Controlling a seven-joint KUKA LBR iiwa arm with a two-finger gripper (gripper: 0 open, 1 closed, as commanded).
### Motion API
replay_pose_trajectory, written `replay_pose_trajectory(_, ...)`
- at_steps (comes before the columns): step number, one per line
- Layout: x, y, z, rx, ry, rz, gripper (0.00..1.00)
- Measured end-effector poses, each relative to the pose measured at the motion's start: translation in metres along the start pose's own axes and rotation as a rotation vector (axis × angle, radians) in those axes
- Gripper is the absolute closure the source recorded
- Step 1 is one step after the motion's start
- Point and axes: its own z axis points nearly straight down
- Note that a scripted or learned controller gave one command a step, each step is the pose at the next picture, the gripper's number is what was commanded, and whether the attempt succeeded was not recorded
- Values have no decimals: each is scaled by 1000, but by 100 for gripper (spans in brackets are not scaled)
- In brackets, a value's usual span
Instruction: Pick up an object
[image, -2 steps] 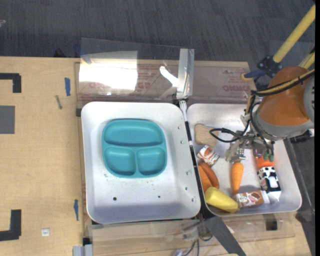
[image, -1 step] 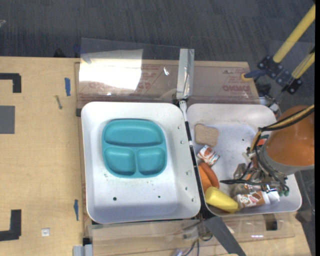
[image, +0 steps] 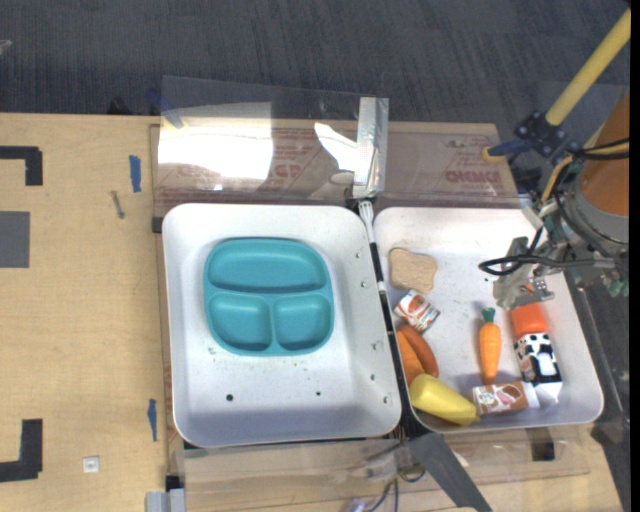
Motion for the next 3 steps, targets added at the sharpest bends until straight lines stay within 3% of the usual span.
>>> replay_pose_trajectory(1, 3, 1, 6, -5, 10, 1, 0)
replay_pose_trajectory(2, 5, 24, 118, -10, 20, -14, 0)
replay_pose_trajectory(3, 31, -6, 146, -4, 4, 14, 0)
